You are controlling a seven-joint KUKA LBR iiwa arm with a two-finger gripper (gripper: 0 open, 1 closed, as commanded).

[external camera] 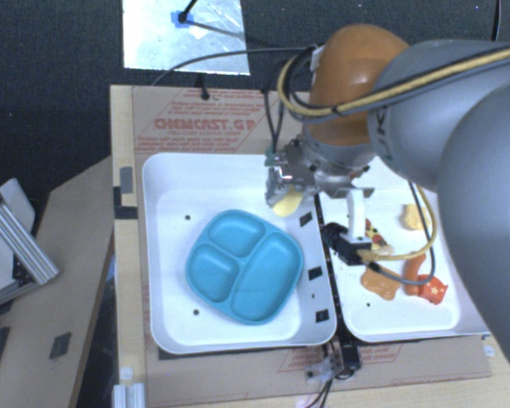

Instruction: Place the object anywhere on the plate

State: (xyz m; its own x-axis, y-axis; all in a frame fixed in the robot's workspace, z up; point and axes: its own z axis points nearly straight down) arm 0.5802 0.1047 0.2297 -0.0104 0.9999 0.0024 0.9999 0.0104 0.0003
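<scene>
Gripper (286,187) is hanging over the left white bin's (166,194) upper right area, fingers closing on a pale yellow rounded object (286,202) that is showing just below them. Blue three-compartment plastic plate (245,266) is lying in that bin, just below-left of the object, apart from it. Orange and yellow toy pieces (404,279) are sitting in the right white bin (459,313).

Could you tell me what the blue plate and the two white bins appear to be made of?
The blue plate looks like moulded plastic with a smooth, slightly glossy finish: uniform colour, rounded edges and three soft-walled compartments. The left white bin and the right white bin also look like thin formed plastic, matte to satin, with rounded corners and raised rims, though coated sheet cannot be ruled out.
</scene>
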